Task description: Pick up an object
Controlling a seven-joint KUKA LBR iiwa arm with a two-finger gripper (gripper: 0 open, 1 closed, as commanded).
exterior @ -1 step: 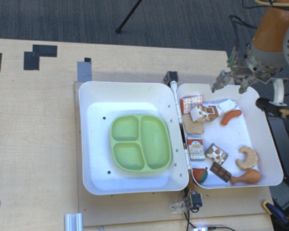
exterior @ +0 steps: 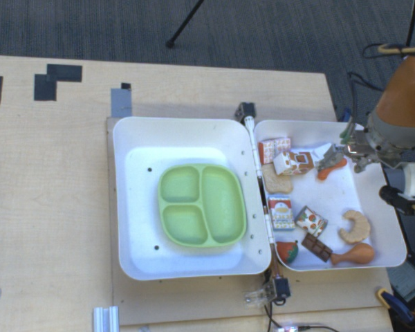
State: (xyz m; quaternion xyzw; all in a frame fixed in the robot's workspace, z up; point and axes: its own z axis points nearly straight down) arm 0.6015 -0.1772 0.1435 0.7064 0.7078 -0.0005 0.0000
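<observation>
Behind the end effector (exterior: 334, 158), a carrot (exterior: 329, 169) lies partly hidden.

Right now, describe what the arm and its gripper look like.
The arm is grey with a rounded orange section above the wrist. Its gripper is a small grey metal piece with greenish accents, reaching from the right. Black parts hang below the wrist.

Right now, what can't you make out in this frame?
- Gripper: fingers small and blurred in the camera view, open or shut unclear.
- Orange item: partly covered by the gripper, identity unclear.
- Small cartons: print too small to read.
- Arm: cut off by the right edge.
</observation>
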